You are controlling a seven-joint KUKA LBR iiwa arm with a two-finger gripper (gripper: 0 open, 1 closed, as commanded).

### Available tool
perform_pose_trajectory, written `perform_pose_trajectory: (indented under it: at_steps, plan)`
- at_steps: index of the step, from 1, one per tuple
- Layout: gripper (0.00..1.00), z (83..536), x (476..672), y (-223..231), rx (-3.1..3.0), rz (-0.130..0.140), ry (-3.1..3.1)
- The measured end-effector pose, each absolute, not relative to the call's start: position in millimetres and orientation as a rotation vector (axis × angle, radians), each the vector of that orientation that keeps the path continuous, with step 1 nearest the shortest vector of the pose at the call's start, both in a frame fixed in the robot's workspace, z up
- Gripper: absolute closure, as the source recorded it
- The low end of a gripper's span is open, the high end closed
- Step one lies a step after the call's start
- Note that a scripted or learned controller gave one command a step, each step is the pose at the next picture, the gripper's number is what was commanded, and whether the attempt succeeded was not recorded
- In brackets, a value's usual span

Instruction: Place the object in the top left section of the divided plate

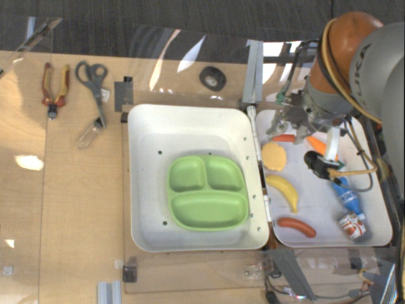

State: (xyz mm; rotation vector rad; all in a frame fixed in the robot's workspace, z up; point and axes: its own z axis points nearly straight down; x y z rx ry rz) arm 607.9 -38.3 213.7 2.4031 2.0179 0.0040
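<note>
Sausage (296, 227), banana (283, 192) and cookie (274, 157) crowd beneath the gripper (292, 126); jaws' state unclear.

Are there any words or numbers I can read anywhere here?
"KU": grey letters, cut off, on the arm's casing at the right edge.
Can in the right bin: red and white label, too blurred to read.
Blue packet beside it: print too small to read.
Nothing readable on the green divided plate, pliers or scissors.

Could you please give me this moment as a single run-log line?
gripper: over right bin, near top-left corner | green divided plate: in left bin | banana, sausage: right bin
</note>
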Motion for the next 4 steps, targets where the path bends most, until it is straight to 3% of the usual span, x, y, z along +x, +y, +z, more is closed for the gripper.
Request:
perform_pose_trajectory:
  at_steps: [1,2,3,4]
  plan:
    - [1.00,248,581.9,20,2.147,0.006,2.289]
    - [1.00,184,552.5,95,2.128,0.004,2.310]
    - [1.00,170,561.2,178,1.903,0.005,2.498]
    - [0.00,171,561.4,177,1.904,0.005,2.497]
